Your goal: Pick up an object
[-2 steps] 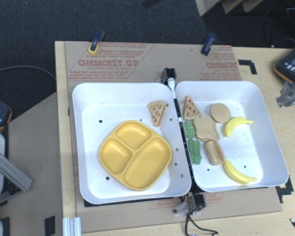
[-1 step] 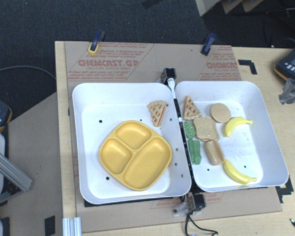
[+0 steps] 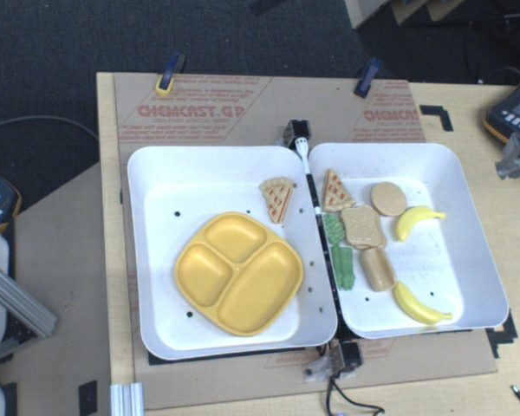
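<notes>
On the bench, a brown board (image 3: 243,102) lies under both bins. It carries red print reading "CHEMCAST G.P" at the left, and the same print at the right is partly covered by the right bin, so only "CHEMCAST" can be made out. A yellow clamp (image 3: 167,74) and a blue clamp (image 3: 367,77) sit on its far edge.

The left bin (image 3: 147,232) holds a yellow three-part plate (image 3: 238,271) near its front wall, with bare floor along the back and left. The right bin (image 3: 472,232) has bare floor along its right side, and its things crowd toward the wall shared with the left bin. None of the things in either bin shows any writing.

In the right bin, one banana (image 3: 420,304) lies near the front rim and a second banana (image 3: 416,221) lies mid-bin. A square bread slice (image 3: 362,226) touches a brown roll (image 3: 378,269) in front of it. A round biscuit (image 3: 387,198) sits just behind the slice. Green bean pods (image 3: 336,251) lie tight against the shared wall, leaving little room on that side. A pizza wedge (image 3: 334,189) leans at that wall too, and a second wedge (image 3: 277,198) lies in the left bin, just behind the plate.

At the right edge, a grey piece of the gripper (image 3: 514,158) pokes in, cut off by the frame and well apart from every object. Whether it is apart or together cannot be told.
</notes>
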`<state>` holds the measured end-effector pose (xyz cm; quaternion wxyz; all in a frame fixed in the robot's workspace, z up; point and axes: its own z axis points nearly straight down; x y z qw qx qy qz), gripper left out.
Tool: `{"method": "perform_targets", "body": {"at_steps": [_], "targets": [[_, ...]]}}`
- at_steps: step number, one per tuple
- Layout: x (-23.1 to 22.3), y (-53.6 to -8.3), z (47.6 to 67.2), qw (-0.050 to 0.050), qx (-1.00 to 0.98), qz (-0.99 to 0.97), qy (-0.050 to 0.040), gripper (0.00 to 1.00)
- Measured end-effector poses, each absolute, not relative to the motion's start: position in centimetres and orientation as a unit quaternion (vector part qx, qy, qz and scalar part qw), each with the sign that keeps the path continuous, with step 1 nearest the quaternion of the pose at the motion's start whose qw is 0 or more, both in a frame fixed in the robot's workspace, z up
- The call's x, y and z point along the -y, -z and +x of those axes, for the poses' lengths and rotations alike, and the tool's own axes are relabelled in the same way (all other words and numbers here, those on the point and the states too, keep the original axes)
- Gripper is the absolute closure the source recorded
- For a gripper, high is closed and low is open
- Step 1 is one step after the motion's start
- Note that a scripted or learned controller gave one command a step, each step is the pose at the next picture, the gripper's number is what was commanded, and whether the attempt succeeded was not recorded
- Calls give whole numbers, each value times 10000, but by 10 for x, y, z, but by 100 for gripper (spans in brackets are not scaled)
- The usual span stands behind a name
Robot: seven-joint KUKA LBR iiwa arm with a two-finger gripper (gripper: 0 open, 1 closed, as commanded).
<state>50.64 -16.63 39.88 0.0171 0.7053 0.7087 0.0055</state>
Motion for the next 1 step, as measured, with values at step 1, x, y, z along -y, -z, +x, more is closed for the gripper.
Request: {"method": "perform_targets", "body": {"at_steps": [1], "targets": [[166,-409,507,193,-7090,7049,-60,100]]}}
